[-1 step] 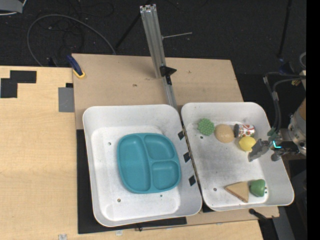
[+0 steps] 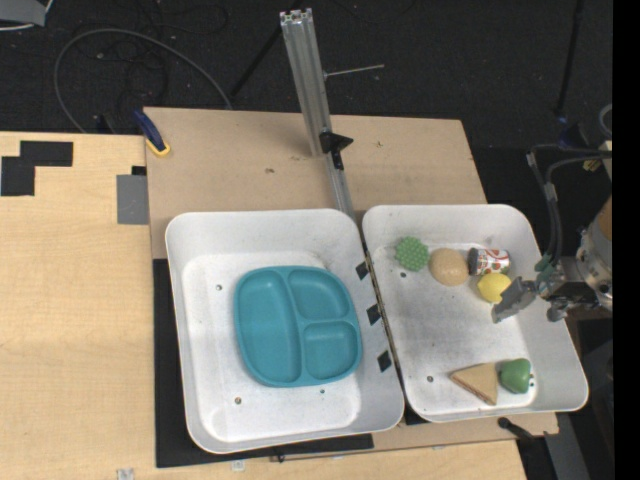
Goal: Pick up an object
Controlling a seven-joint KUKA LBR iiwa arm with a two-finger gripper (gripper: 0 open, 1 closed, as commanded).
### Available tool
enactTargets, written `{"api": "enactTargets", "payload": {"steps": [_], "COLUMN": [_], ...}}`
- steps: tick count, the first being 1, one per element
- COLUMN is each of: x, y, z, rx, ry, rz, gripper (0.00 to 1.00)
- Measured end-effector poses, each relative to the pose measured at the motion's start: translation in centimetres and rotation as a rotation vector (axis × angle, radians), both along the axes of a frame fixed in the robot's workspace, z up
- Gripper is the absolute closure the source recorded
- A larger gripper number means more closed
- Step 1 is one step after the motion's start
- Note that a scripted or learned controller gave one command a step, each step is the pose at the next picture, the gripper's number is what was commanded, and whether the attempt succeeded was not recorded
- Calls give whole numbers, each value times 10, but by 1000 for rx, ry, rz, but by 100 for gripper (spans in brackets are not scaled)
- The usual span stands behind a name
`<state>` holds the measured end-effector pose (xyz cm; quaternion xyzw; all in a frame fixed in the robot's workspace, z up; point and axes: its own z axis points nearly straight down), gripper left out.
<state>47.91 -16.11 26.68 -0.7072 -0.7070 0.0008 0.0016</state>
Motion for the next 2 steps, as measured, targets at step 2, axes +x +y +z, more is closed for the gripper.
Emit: {"api": "enactTargets", "payload": {"steps": [2], "x": [3], "y": [9], "z": [-98], "rx": [2], "ry": [5], "rz": [0], "gripper": [0]}}
